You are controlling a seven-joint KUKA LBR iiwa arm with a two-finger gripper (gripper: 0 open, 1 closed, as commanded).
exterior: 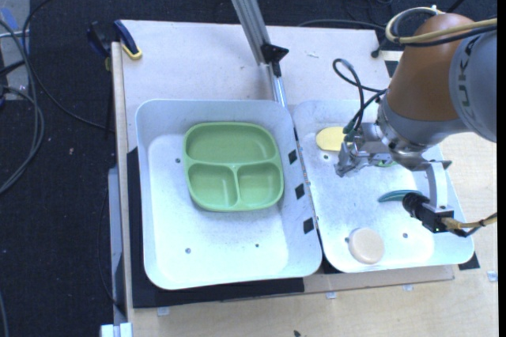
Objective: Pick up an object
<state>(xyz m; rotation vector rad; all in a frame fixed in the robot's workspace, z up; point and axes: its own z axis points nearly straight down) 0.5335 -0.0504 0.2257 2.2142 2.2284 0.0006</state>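
A cream puck (366, 245) is lying near the front edge of the right bin (332, 205), well apart from the gripper. Just behind it and to the right, a teal strip (393, 196) is resting on the bin floor beside a black fitting on the arm. In the left bin (158, 193), a green tray (234, 166) with three compartments is sitting flat, a little behind the middle. Farther back in the right bin, the gripper (348, 164) is hanging low over the floor, and whether its fingers are apart or closed cannot be told; nothing is showing between them. A yellow piece (330, 139) is lying just behind the gripper, partly covered by it. The arm (431, 86) is reaching in from the right above the counter (190, 58).
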